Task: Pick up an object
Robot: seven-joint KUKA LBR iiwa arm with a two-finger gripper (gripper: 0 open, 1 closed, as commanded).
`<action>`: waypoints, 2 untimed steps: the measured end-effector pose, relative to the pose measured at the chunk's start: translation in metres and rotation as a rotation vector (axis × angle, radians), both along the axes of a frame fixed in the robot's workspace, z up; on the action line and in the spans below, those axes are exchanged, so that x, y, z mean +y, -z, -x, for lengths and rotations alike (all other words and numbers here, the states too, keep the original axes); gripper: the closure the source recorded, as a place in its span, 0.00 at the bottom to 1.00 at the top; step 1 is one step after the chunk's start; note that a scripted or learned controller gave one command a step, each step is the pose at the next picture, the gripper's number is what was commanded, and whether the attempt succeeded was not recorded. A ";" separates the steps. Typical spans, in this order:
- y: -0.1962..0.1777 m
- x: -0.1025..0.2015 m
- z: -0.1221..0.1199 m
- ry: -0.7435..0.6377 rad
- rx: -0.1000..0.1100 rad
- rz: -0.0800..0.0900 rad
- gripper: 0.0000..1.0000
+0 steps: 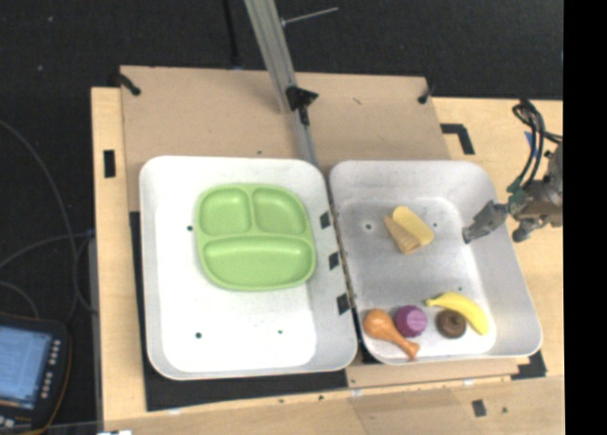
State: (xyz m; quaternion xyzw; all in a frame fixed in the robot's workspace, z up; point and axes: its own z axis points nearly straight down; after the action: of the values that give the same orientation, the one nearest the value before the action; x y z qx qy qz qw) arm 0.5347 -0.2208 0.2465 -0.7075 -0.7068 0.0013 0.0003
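We see two shallow white bins side by side on the counter [398, 106]. The left bin [171, 329] carries a green divided plate [254, 237], lying flat with its three compartments up. The right bin [503, 272] holds all the loose candidates for the pick. A tan block, perhaps a piece of bread or cheese [409, 230], lies alone near the middle, well apart from the rest. Along the near edge sit an orange pear-shaped toy [389, 330], a purple cylinder [411, 319] touching it, a small brown ring like a doughnut [451, 324], and a banana [462, 311] curved just beside the doughnut.

The gripper [488, 220] sits at the right rim of the right bin, at the edge of the view, and holds nothing. From this angle we cannot tell whether the jaws are apart or together.

We judge the pick has not begun. The tan block looks like the easiest target because it stands clear, while the crowded near-edge group leaves little room for a clean approach.
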 end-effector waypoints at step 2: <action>0.103 -0.004 0.004 0.001 0.000 -0.001 0.00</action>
State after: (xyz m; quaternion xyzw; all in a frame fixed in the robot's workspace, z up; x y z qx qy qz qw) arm 0.5310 -0.2247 0.1435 -0.7078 -0.7064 0.0011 0.0006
